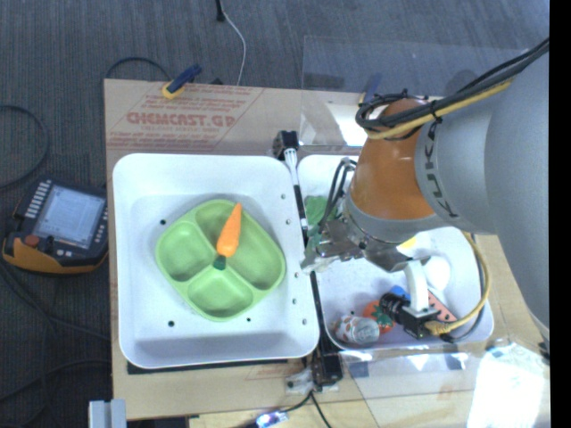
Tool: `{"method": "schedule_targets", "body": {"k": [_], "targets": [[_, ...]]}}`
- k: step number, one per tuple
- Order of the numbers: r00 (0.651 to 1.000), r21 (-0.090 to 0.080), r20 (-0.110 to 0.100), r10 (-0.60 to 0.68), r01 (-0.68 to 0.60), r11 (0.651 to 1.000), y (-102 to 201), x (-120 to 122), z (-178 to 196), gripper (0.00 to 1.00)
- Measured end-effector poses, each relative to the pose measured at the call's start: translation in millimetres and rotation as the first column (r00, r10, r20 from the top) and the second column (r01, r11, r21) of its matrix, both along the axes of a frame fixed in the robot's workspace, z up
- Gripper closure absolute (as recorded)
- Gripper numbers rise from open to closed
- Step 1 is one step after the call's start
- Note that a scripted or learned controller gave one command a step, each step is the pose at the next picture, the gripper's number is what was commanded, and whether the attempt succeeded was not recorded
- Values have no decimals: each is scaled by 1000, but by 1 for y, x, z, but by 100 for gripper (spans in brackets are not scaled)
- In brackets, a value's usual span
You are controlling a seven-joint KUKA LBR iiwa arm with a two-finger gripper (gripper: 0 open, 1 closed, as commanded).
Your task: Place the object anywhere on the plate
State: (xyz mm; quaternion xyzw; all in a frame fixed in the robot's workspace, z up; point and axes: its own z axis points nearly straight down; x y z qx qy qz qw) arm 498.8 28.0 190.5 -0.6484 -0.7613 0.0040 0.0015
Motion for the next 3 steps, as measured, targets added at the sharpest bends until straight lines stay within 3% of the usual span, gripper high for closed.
{"method": "schedule_targets", "body": {"k": [1, 2, 3], "targets": [[926, 3, 9, -378, 378, 926, 47, -14, 127, 100], [750, 0, 8, -661, 662, 750, 143, -2, 175, 100], [748, -1, 8, -664, 664, 748, 142, -1, 175, 0]]}}
